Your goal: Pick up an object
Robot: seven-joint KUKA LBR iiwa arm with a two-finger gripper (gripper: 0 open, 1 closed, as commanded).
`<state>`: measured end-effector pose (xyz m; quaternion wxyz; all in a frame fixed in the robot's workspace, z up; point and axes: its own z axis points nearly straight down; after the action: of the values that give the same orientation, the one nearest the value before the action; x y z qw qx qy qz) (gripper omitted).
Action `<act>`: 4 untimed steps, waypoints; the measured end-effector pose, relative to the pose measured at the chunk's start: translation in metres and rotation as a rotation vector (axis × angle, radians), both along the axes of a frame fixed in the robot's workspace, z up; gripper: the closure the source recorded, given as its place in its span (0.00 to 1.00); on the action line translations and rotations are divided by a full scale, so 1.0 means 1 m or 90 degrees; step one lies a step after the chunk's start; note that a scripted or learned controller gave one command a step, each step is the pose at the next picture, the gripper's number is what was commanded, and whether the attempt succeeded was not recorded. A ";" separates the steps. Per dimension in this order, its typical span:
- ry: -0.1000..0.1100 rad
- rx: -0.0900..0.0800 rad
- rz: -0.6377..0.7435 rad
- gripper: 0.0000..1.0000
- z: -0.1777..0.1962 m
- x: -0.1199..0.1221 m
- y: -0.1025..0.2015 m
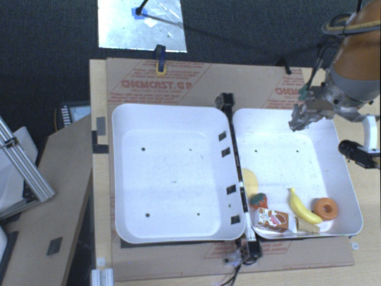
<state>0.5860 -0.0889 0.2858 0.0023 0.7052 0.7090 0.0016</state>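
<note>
My gripper (297, 123) hangs over the far right part of the right bin (286, 159), well above its floor, with nothing seen between its fingers. The objects lie at that bin's near edge: a yellow banana (300, 206), an orange ring-shaped piece (325, 208), a small red and white packet (274, 220), a pale yellow round object (249, 180) and a small red and teal item (258, 200). All of them are well nearer the camera than the gripper.
The left bin (172, 171) lies beside the right one, with black clips (229, 154) along the shared divider. Both bins rest on a cardboard sheet (178, 82). A shiny metal plate (141, 16) lies on the dark floor beyond.
</note>
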 end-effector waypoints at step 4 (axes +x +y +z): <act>0.000 0.001 -0.001 1.00 -0.090 -0.008 0.051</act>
<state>0.5777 -0.0379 0.1954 0.0017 0.7056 0.7086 0.0017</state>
